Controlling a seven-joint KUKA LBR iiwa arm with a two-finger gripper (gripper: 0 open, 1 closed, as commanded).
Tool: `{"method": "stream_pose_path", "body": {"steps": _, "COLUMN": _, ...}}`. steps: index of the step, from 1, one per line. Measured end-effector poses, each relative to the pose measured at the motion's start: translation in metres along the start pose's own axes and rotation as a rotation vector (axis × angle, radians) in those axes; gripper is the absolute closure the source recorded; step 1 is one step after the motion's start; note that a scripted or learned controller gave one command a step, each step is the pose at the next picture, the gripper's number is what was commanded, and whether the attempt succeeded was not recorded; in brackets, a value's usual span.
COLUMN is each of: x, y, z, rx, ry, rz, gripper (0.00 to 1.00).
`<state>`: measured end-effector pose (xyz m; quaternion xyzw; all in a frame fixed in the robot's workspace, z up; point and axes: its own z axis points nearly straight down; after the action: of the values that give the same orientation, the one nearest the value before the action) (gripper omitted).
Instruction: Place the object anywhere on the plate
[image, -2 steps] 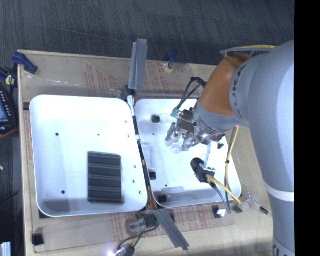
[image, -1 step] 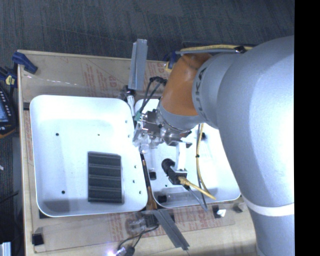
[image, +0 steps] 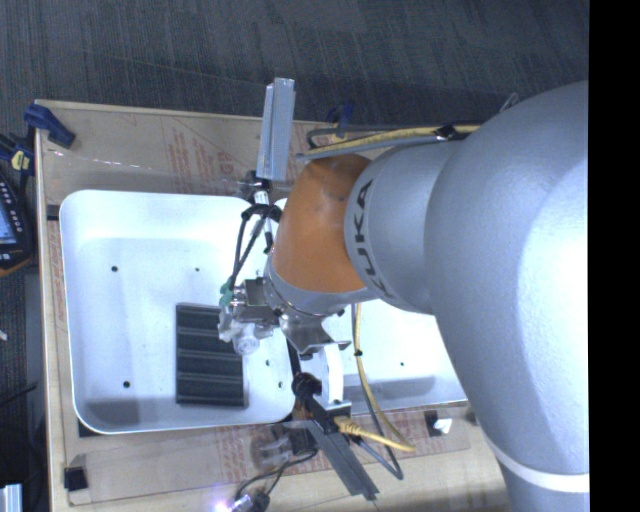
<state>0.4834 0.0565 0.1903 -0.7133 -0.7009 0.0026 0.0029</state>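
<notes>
Lying just left of gripper (image: 243, 322): dark ridged plate (image: 208, 355).

Left bin (image: 100, 300): smooth white plastic, slight sheen. Dark ribbed block (image: 210, 355) at its 5 o'clock: matt grey-black, grooved, rubbery or plastic. Bench (image: 150, 140): pale bare wood, matt, faint red print. Arm (image: 480, 250): smooth grey painted shell, satin; orange band (image: 315, 230) glossier, soft highlights. Gripper (image: 245, 325): bare metal look, pale. Floor at 12 o'clock: dark rough carpet weave.
</notes>
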Motion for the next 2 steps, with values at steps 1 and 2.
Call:
{"method": "stream_pose_path", "body": {"steps": 1, "x": 0.060, "y": 0.016, "z": 0.071, "rx": 0.003, "ry": -0.002, "rz": 0.175, "gripper": 1.00}}
{"method": "stream_pose_path", "body": {"steps": 2, "x": 0.149, "y": 0.017, "z": 0.099, "rx": -0.004, "ry": 0.002, "rz": 0.441, "gripper": 1.00}}
